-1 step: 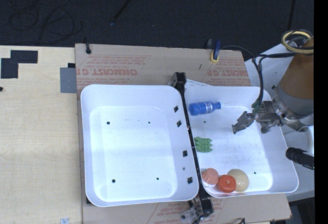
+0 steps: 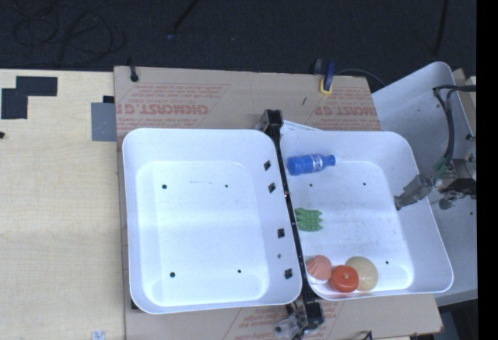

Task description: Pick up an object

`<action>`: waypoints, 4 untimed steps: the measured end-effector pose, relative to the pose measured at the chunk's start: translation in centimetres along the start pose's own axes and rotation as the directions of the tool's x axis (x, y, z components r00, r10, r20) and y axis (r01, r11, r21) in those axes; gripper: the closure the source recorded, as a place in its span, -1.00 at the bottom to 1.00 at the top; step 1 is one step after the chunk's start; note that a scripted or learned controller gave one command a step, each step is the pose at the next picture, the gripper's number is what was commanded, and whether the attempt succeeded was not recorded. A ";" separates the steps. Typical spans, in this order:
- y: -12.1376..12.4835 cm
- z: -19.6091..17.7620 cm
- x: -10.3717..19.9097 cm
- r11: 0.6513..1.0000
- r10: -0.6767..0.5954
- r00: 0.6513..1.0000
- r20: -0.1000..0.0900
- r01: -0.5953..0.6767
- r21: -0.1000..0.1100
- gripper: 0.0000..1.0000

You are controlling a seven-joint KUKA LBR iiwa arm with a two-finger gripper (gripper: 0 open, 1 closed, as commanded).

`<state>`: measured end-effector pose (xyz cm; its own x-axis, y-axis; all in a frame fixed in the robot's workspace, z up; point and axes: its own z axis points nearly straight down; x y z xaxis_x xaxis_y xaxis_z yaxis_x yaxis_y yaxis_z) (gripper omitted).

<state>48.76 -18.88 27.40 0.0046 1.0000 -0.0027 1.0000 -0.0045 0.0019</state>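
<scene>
The right white bin (image 2: 405, 145) holds several small objects. A blue bottle (image 2: 310, 164) lies on its side near the bin's back left. A small green item (image 2: 308, 219) rests by the left wall. At the front a pink round piece (image 2: 317, 267), a red round piece (image 2: 344, 278) and a beige round piece (image 2: 363, 271) sit close together. My gripper (image 2: 408, 197) hangs over the bin's right rim, well away from every object, with nothing seen in it.
The left white bin (image 2: 128, 175) stands beside the right one, with a black divider (image 2: 283, 206) between them. Both rest on brown cardboard (image 2: 194, 101). A white arm base (image 2: 424, 97) and cables (image 2: 450, 124) crowd the right side.
</scene>
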 end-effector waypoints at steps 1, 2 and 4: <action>0.1 -0.6 0.2 1.000 -0.003 1.000 -0.004 0.003 0.006 1.00; -1.2 -0.1 -2.6 1.000 -0.002 1.000 -0.003 0.002 0.005 1.00; -1.2 -2.0 -2.6 1.000 -0.004 1.000 -0.005 0.004 0.006 1.00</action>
<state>47.58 -21.48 29.44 0.0009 1.0000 0.0021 1.0000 -0.0009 -0.0044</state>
